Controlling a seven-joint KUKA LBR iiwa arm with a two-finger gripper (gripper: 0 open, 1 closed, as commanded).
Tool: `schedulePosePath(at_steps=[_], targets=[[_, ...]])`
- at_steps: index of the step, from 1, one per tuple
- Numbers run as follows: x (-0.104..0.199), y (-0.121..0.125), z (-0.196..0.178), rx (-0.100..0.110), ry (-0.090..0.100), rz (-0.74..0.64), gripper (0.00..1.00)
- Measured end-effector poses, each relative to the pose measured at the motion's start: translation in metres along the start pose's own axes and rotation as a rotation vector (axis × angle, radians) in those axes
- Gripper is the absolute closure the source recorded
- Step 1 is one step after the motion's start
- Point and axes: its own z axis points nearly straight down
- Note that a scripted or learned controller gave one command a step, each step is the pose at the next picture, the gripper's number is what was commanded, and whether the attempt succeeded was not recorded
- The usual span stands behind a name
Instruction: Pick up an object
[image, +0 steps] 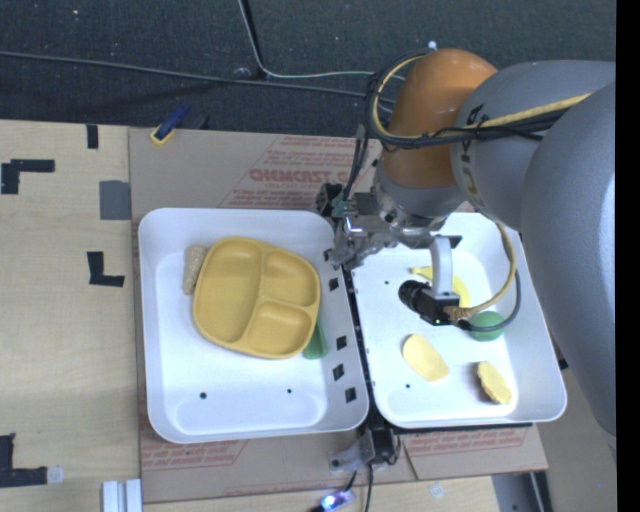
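My jaws (345, 240) hang over the far end of the ridge where the left bin (165, 300) and the right bin (530, 400) meet, and from this slant I cannot tell whether they are open or closed; nothing shows between them.

The likeliest thing to pick is the yellow oval piece (425, 357) in the right bin. It lies flat on bare white floor, toward the near edge and to the right of my jaws, with its long axis running slantwise from far-left to near-right. I judge I must move right and toward the near rim, then turn to close across its short side.

A tan-and-yellow chunk (493, 382) sits near it by the near-right corner, apart from it. A green round thing (487, 325) lies farther back, and a yellow scrap (455, 290) is partly hidden behind my own wrist.

The divided yellow plate (257, 297) in the left bin is closer, but it is wide and shallow. It covers part of a tan piece (193, 268) and a green piece (315, 345).
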Motion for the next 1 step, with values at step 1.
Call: schedulePosePath(at_steps=[1], targets=[[0.0495,0.0157,0.0141,0.001,-0.001,0.000,1.00]])
